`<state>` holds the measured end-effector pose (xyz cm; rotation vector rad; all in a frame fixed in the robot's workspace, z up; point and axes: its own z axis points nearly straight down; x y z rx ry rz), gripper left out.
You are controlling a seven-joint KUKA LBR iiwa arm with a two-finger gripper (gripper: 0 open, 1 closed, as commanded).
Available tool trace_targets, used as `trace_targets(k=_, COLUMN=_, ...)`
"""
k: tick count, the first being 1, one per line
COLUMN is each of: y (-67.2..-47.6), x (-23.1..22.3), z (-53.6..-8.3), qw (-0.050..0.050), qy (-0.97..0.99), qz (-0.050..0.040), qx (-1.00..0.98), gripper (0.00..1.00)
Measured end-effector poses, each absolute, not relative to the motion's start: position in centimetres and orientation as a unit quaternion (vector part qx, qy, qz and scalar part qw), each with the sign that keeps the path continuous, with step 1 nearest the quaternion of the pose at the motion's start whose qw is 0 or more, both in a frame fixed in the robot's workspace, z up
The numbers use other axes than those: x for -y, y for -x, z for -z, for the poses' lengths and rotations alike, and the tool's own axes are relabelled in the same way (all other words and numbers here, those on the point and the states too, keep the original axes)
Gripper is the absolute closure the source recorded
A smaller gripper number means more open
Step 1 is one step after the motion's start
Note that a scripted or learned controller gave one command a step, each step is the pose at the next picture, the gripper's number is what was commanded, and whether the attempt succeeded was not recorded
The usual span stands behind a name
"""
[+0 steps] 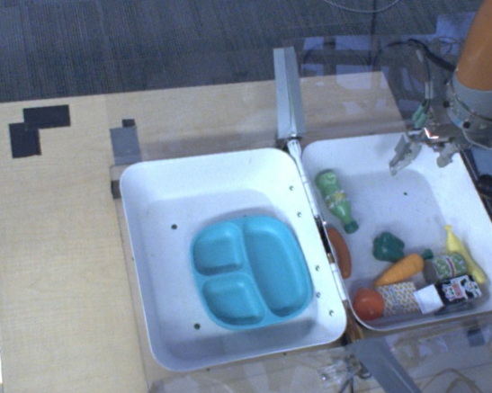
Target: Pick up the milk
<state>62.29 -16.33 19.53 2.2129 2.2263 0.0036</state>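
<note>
1. Camera view: the arm (pixel 487 66) reaches in from the right; its gripper (pixel 421 148) hangs over the right bin's (pixel 368 192) far right corner, fingers spread, grasping nothing.
2. One milk carton (pixel 452 293) lies at that bin's near right edge, beside one carrot (pixel 400 269), tomato (pixel 368 304), green bottle (pixel 336 200).
3. The left bin (pixel 158 249) holds one blue tray (pixel 251 268); the right bin's middle floor lies open.

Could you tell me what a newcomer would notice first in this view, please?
Probably the blue tray, sitting alone in the left bin. Next, the cluster of toy food along the near edge of the right bin: a tomato, a carrot and the milk lying on its side, with a green bottle further back. The gripper hangs over that bin's far right corner.
</note>
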Motion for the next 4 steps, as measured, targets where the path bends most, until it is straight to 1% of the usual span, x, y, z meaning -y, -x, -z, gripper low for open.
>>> trace_targets(k=1, y=-59.1, x=11.7, z=-8.9, qw=0.005, qy=-0.727, qz=-0.004, qx=-0.687, gripper=0.0)
trace_targets(k=2, y=-67.1, x=19.3, z=-8.8, qw=0.003, qy=-0.783, qz=-0.0022, qx=-0.622, gripper=0.0)
trace_targets(k=3, y=-65.4, x=10.9, z=-8.8, qw=0.002, qy=-0.779, qz=-0.0031, qx=-0.628, gripper=0.0)
trace_targets(k=4, y=-67.1, x=14.8, z=-8.7, qw=0.001, qy=-0.792, qz=-0.002, qx=-0.611, gripper=0.0)
